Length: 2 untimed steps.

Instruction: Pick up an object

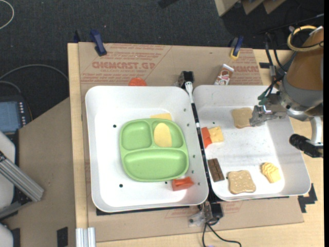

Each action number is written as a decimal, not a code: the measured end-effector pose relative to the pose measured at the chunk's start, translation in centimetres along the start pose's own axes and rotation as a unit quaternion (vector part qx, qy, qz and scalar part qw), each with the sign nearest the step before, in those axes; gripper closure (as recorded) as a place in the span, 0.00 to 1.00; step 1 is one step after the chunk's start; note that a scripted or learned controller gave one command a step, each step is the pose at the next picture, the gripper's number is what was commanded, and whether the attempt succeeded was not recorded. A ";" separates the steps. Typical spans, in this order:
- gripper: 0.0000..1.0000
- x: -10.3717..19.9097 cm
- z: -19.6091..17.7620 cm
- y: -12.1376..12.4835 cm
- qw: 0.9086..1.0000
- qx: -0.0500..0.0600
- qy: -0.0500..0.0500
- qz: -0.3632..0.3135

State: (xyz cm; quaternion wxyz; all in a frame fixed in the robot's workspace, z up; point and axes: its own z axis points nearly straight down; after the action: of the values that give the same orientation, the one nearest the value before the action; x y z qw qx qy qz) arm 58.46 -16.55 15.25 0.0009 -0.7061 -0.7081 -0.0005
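Cardboard-topped counter, two white bins. Left bin: green tray. Right bin's tan cookie lies at 12 o'clock, the tool just beside it; its opening I can't tell. Risk, I think: it shoves that flat cookie instead of grabbing it.

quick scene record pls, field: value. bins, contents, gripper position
left bin: green divided tray with a yellow piece in its upper right compartment; orange block at tray's lower right
right bin: tan round piece, orange and yellow blocks at left wall, brown bar, toast slice, yellow ridged piece
gripper: in right bin, beside the tan round piece
grasp: cannot tell
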 end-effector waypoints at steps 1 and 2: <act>0.00 -0.2 0.3 0.1 1.000 0.001 -0.001 0.001; 0.00 -5.6 6.8 -5.7 1.000 0.000 0.006 0.002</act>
State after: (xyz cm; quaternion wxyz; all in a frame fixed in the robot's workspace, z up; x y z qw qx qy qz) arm 52.80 -22.20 8.39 0.0051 -0.7076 -0.7066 -0.0044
